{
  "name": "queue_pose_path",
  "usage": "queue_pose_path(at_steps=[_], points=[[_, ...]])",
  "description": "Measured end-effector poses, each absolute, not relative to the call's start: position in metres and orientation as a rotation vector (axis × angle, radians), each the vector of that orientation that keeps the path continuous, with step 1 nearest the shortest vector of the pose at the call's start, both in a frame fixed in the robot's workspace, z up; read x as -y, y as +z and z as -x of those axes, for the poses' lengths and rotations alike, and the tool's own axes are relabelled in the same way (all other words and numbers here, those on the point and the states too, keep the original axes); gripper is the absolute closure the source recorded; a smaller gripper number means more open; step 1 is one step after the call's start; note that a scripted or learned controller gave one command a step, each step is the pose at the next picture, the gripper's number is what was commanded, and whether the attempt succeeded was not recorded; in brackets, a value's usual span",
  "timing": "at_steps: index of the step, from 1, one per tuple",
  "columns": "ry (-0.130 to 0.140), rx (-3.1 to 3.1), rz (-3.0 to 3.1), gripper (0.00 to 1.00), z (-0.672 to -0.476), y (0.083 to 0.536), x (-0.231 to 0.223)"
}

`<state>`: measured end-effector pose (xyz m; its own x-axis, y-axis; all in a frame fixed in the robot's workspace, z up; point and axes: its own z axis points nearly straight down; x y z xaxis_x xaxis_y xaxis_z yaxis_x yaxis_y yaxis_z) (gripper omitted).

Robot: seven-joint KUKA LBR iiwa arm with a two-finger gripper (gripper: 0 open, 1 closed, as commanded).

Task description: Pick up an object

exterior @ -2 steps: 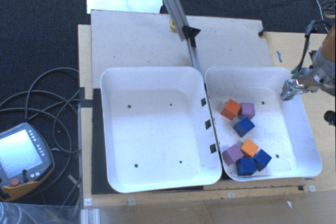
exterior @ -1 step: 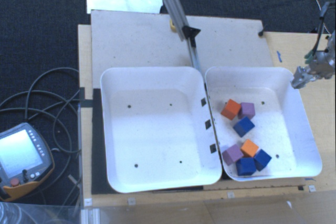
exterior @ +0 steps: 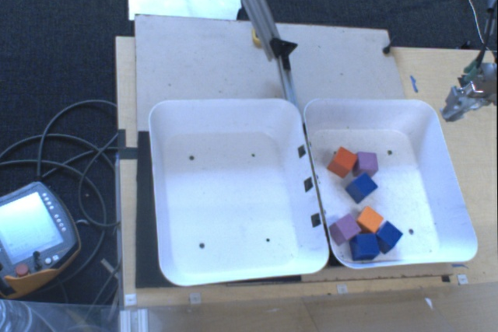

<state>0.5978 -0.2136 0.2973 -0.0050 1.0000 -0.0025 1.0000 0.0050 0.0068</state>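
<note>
Grey metal tool (exterior: pixel 464 99) sits at the far right edge, just past the rim of the right bin (exterior: pixel 450 167) and clear of everything in it; too small and blurry, so I can't tell how it's set. Nothing's in its grip as far as I can see.

All the cubes are in that right bin, in two loose clumps. Upper one: an orange cube (exterior: pixel 341 162), a purple cube (exterior: pixel 366 162), a blue cube (exterior: pixel 361 187). Lower one, packed tight near the front wall: one purple, one orange, two blue. So seven total: two orange, two purple, three blue.

They look like light, stiff little blocks, probably easy enough to pinch across two flat faces. I'd go for the upper blue one, since it has the most room round it.

Left bin (exterior: pixel 167 167) sits just beside on the bench (exterior: pixel 436 62).
</note>
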Motion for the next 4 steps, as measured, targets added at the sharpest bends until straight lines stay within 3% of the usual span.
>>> queue_pose_path(at_steps=[2, 3, 4], points=[[0.003, -2.233, -2.211, 1.0, -0.605, 0.266, 0.108], [0.005, -2.234, -2.208, 1.0, -0.616, 0.263, 0.049], [0.005, -2.234, -2.209, 1.0, -0.613, 0.267, -0.006]])
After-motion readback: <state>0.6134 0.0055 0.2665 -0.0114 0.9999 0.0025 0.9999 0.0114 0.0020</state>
